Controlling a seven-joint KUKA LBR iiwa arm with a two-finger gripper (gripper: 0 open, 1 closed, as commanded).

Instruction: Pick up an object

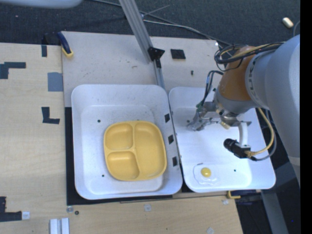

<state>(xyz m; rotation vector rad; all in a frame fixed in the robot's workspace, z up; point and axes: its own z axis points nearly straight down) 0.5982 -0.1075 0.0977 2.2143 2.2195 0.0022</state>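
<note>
A toy fried egg [205,173], white with a yellow yolk, lies near the front edge of the right bin [253,177]. A yellow divided plate [135,149] with three compartments rests in the left bin [87,106]. My gripper [196,123] hangs low over the back left part of the right bin, close to the wall between the bins. It is well behind the egg and apart from it. Nothing shows in its grasp.
The grey arm with its orange band [236,82] covers the back right of the right bin, with cables looping around the wrist. A slanted metal pole [139,23] rises behind the bins. Tape marks dot the wooden bench [29,130] at left.
</note>
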